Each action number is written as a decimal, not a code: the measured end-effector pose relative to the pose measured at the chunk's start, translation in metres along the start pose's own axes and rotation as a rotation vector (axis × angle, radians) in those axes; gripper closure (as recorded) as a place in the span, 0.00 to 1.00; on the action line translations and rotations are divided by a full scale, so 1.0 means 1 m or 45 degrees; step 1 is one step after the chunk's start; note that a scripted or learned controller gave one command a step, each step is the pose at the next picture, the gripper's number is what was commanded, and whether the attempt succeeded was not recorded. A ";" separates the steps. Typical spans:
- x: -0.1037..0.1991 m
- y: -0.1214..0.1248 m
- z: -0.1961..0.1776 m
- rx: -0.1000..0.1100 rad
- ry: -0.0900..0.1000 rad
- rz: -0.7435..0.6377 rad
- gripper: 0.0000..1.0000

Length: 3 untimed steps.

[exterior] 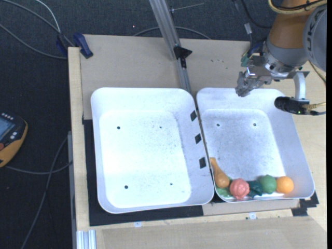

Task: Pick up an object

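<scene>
Objects sit bunched along the near wall of the right bin [290,139], all in a row. Leftmost is an orange carrot-shaped piece [219,174], its long axis running at a slant, narrow tip pointing up toward the divide between the bins, fat end down by the near wall. Touching it, a pink ball [239,188]. Then something dark teal [255,189], half hidden, shape hard to read. Then a green ball [268,183] and an orange ball [285,184], close side by side near the right corner.

Up at the far rim of that bin hangs the gripper [244,90], well apart from the whole row, nothing between its fingers; how wide they stand I cannot tell from this angle. Plenty of bare white floor lies between it and the cluster. Tight spot down there, though: the pieces press against the near wall and against each other, with open room on their far side. Left bin [104,154] lies alongside, touching along the middle edge.
</scene>
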State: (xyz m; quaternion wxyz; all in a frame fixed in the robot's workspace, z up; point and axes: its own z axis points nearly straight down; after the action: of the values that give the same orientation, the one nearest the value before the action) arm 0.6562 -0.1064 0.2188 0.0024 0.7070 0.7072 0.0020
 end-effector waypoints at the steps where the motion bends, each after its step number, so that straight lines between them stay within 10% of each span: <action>1: 0.000 0.001 -0.049 0.001 0.000 0.000 1.00; 3: 0.091 -0.031 -0.027 0.008 0.002 -0.004 1.00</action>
State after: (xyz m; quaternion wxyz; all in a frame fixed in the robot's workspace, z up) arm 0.6254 -0.0151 0.2452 -0.0004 0.7058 0.7084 0.0003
